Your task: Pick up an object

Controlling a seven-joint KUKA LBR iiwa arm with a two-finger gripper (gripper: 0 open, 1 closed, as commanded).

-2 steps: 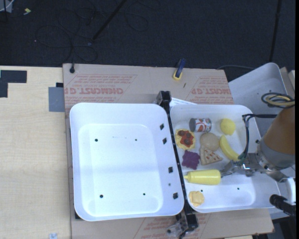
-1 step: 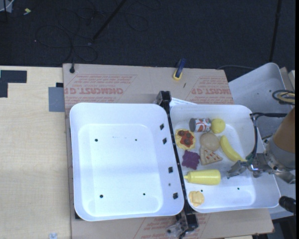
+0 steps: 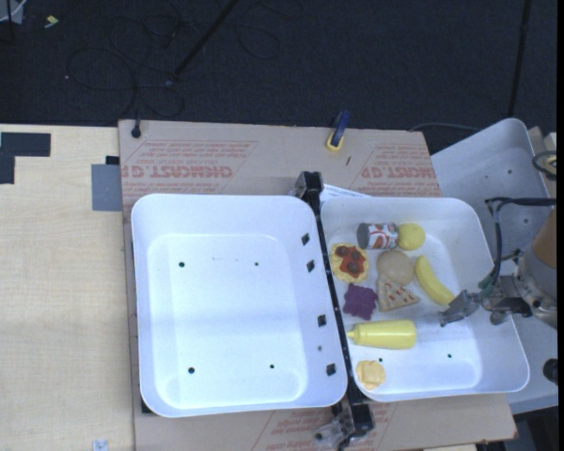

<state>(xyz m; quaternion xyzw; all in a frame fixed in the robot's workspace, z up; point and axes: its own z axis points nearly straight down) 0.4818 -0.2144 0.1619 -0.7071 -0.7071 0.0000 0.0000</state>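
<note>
The right bin [image 3: 493, 369] holds several toy foods. A small can [image 3: 378, 235] and a lemon [image 3: 411, 237] lie at the back. Below them are a red and yellow piece [image 3: 349, 262], a beige round piece [image 3: 394, 266], a banana [image 3: 433, 282], a wedge slice [image 3: 396, 297] and a purple bunch [image 3: 360, 301]. A yellow bottle [image 3: 383, 334] lies on its side near the front, with a small yellow piece [image 3: 370, 374] below it. My gripper [image 3: 459, 310] hangs low over the bin's right part, just right of the banana's lower end and apart from the bottle. I see nothing held in it.
The left bin [image 3: 150, 252] stands beside the right one, joined by a black divider with clips [image 3: 321, 280]. Both rest on a cardboard sheet [image 3: 216, 163]. A blue and yellow clamp [image 3: 337, 132] sits at the sheet's back edge. A grey plate [image 3: 493, 163] lies at the right.
</note>
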